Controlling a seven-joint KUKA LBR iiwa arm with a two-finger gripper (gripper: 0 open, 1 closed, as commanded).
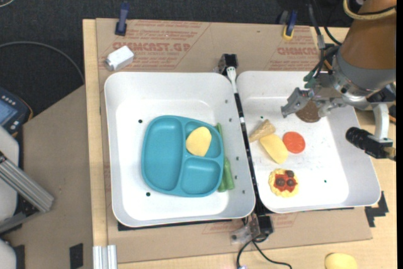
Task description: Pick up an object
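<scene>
Nearest the camera, at the bottom edge of the worktop [189, 246], a tangle of cable and a clip [255, 230] sits just below the seam where the two white bins meet. Just beyond it in the right bin [352, 195] lies a small yellow round piece with dark red spots [284, 182], close to that bin's near rim. Farther in, a pale yellow block [274, 148] lies tilted, with a red-orange disc [294, 142] just to its right and a tan wedge [262, 130] touching or nearly touching its far left end. In the left bin [126, 198] a teal divided plate [176, 157] rests flat — a yellow lemon-like piece [199, 141] sits in its far right compartment, and a green strip [223, 167] lies along the plate's right edge, between plate and bin wall. Farther back in the right bin, the pincer [308, 107] hangs low over the far part of the bin, above a brown round object [308, 114]; whether its fingers are apart or together cannot be told, and nothing is plainly seen between them. The grey arm with its orange band [371, 28] comes in from the right. Beyond the bins, a small white block [119, 58] lies on the brown board near the far left corner, and a blue clamp [122, 17] and a blue-yellow clamp [289, 23] grip the far edge.
</scene>
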